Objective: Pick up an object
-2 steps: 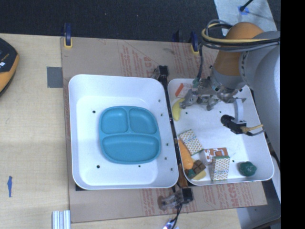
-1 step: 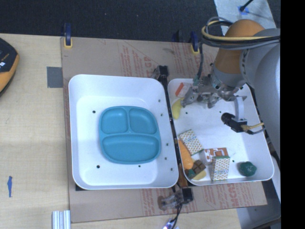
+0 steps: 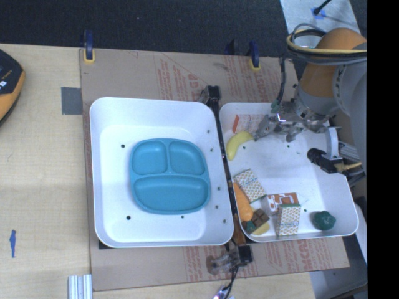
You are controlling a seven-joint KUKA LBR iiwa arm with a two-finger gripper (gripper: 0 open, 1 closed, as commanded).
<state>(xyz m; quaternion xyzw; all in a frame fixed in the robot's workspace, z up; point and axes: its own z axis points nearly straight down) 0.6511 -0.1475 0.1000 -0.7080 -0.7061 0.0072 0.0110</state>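
Hand (image 3: 278, 124) low over far end of right bin (image 3: 336, 195), nothing visibly between its fingers; grip state — can't tell. Yellow banana (image 3: 237, 144) just beside it, toward left. Approach step, I judge. Next: centre over banana, descend, clamp.

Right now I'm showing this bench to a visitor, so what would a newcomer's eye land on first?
Probably the blue divided plate, alone in the middle of the left bin. Next, the arm's orange band at the upper right, with the claw low over the right bin near a yellow banana. Last, the clutter in that bin's near corner: a carrot, small patterned packets and a dark green lump.
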